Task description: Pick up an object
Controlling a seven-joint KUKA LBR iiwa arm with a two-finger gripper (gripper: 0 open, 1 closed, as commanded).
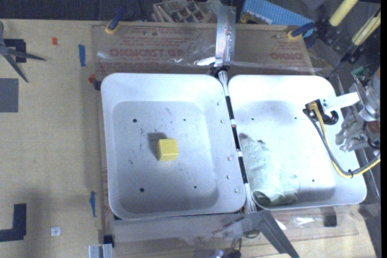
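We see a yellow block (168, 149) in the left bin (121, 93); a rolled cloth (266, 169) lies in the right bin (272, 90). The gripper (357, 130) sits at the right edge; we cannot tell its state.

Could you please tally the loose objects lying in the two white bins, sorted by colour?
Yellow: 1, the yellow block in the left bin.
Grey-white: 1, the rolled cloth in the right bin.
Total: 2
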